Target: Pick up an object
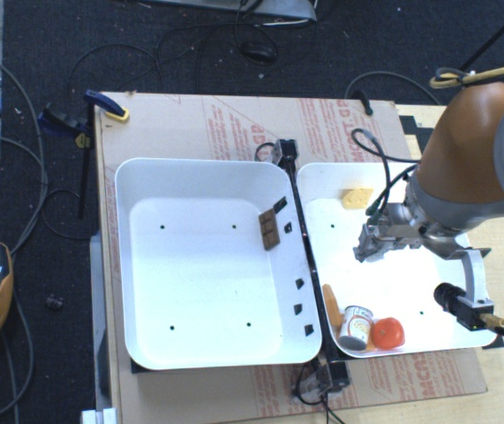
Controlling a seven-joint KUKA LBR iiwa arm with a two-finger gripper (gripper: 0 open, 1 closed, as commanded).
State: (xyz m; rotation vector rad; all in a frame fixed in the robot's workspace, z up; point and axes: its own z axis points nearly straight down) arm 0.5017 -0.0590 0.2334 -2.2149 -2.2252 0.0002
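Objects sat clustered at the near edge of the right bin (322,184): a small can (354,326) lying tipped with its round end facing up and toward the camera, a red tomato-like ball (388,333) touching it on the right, and an orange carrot-shaped piece (331,303) just left of the can, long axis running near-to-far along the bin's left wall, narrow tip toward the near rim. All three lay near and below-left of the gripper (366,247), well apart from its fingers, nothing between them. Gripper hung over the middle of the right bin floor, pointing down-left; fingers looked drawn close together with no object in them, but the tips were small and dark, so open or clenched could not be told for sure. Grey arm with orange band (477,135) came in from the right above it. Farther back, a pale yellow chunk (356,199) lay on the right bin's far floor, just beyond the gripper, not touching, its long axis roughly left-right. Left bin (146,179) held a brown rectangular block (270,230) against its right wall, long axis near-to-far, slightly tilted. Both bins rested on a cardboard-covered bench (190,117); a blue-yellow clamp (106,106) sat at the far left corner.
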